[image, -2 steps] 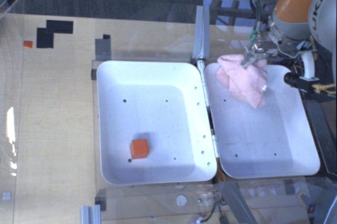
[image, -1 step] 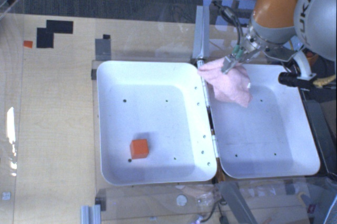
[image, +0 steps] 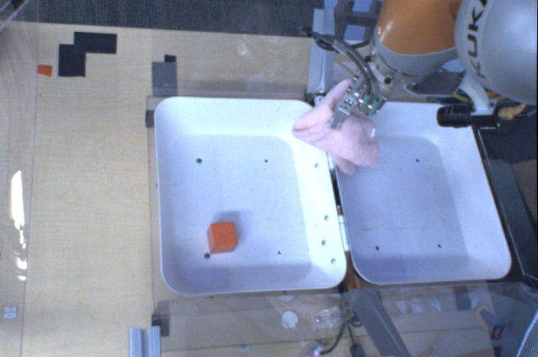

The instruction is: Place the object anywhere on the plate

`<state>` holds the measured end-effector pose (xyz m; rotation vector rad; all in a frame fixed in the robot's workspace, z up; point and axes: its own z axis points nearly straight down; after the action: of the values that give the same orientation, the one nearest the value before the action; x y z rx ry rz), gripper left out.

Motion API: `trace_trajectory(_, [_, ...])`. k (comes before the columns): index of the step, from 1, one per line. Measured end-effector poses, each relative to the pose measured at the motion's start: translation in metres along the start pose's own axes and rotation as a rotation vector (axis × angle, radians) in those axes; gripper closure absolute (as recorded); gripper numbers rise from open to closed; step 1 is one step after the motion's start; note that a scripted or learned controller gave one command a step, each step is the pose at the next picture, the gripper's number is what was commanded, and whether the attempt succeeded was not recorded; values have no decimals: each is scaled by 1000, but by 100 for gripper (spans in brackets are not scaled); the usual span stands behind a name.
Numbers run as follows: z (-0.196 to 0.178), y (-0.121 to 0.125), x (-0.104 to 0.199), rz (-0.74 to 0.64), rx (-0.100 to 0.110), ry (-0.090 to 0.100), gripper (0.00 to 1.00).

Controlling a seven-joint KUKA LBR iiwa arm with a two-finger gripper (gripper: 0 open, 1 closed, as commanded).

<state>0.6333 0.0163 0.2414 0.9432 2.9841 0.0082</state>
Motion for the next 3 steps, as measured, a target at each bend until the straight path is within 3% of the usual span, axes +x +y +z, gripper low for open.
trace_trajectory(1, [-9, 32, 39, -400, -3, -1, 100])
trace_trajectory(2, [-10, 59, 71, -611, -4, 0, 100])
trace_trajectory(3, [6, 81, 117, -615, -3, 3, 100])
